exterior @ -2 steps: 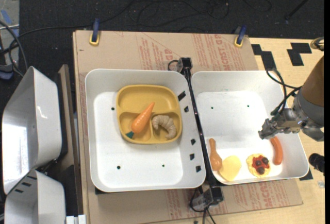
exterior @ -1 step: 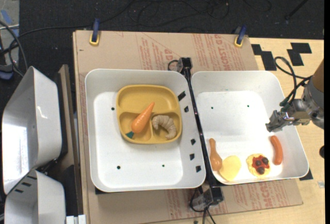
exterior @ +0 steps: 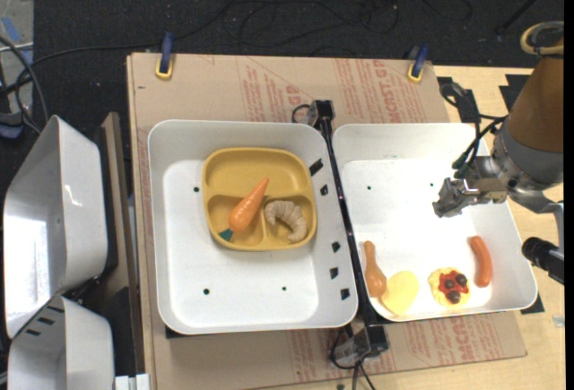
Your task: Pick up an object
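Camera view looks down at a slant on the desk, a brown board carrying two shallow white bins side by side. The left bin holds a yellow divided plate; an orange carrot lies tilted across the plate's divider, and a pale shrimp sits curled in the plate's lower right compartment, just beside the carrot. The right bin has its things gathered along the near edge: an orange drumstick-shaped piece at the left, a pale yellow round piece touching it, a small yellow tart with red and dark berries further right, and a reddish sausage lying roughly upright near the right wall, just beside the tart. The arm reaches in from the right, grey with an orange section above the wrist, and the gripper hangs over the bare middle right of the right bin, above and apart from the sausage and tart. Whether the gripper is spread or pressed together cannot be told from this angle; nothing is seen pinched in it. Two blue-handled clamps grip the far edge of the desk.
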Tool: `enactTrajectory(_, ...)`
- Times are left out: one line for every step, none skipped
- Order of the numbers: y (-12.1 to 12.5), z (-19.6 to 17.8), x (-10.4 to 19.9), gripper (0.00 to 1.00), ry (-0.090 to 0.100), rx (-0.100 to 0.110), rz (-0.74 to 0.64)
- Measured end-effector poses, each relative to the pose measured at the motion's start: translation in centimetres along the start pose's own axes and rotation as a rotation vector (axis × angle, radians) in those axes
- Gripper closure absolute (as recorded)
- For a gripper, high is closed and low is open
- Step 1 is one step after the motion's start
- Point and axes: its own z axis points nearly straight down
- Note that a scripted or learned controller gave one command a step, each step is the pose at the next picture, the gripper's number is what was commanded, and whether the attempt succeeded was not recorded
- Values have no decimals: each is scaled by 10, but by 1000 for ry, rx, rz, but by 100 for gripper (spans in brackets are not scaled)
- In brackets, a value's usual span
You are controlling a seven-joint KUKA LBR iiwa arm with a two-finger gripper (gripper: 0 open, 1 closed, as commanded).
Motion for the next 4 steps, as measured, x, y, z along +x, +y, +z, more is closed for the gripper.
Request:
enactTrajectory(24, 14, 48, 100, 0, 2, -1)
enactTrajectory(52, 21, 97, 100, 0, 1, 0)
enactTrajectory(69, 20, 138, 100, 0, 0, -1)
enactTrajectory(81, 32, 192, 100, 0, 2, -1)
